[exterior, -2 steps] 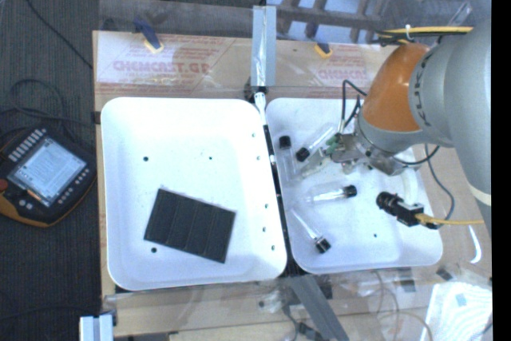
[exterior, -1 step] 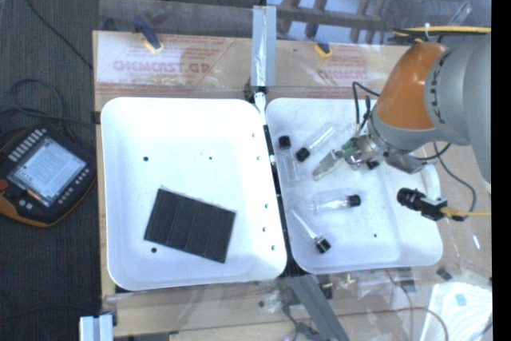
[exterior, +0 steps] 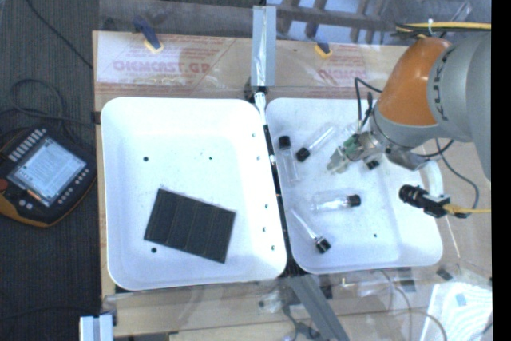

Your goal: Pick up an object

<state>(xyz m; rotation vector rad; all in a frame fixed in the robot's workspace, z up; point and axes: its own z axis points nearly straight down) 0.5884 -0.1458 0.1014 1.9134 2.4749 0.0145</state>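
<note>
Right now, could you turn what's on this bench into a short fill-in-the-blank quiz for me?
1. The dark panel lies in the ____ bin.
2. The clear vials, like the one at, have caps coloured ____.
3. The gripper is over the ____ bin.
4. The band on the arm is ____.

Missing words: left; black; right; orange

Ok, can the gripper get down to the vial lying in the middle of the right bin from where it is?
Probably yes. The gripper hangs over the right bin, just up-view of that clear black-capped vial. The vial lies by itself on the bin floor, with nothing over it and the other vials apart from it.
</note>
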